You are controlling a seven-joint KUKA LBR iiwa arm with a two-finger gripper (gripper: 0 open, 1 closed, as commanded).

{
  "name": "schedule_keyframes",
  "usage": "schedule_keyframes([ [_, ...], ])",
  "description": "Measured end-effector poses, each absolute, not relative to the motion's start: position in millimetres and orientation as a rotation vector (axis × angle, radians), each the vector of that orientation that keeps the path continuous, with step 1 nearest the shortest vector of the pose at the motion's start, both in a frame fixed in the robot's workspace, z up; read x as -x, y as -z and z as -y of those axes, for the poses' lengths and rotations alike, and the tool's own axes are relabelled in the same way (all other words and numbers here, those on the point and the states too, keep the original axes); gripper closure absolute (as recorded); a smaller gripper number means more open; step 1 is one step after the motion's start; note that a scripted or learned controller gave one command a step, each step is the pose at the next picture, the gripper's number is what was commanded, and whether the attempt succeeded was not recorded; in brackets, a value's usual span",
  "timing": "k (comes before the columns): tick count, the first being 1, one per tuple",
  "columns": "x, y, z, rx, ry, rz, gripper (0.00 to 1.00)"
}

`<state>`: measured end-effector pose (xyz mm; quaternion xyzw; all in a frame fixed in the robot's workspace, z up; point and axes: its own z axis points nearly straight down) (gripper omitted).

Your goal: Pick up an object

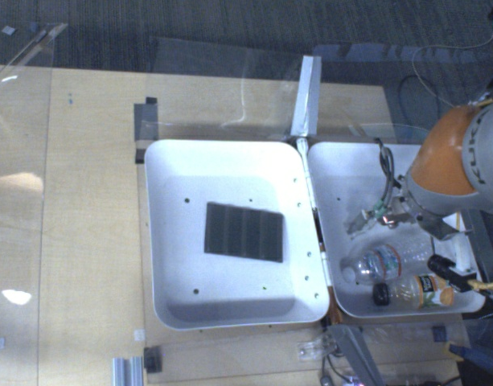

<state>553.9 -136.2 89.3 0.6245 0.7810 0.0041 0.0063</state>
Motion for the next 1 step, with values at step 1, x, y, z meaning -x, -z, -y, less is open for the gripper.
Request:
schedule_keyframes([
  [1, -492.8, -90.4, 137.5, -1.903, -0.015, -2.478, 0.0],
])
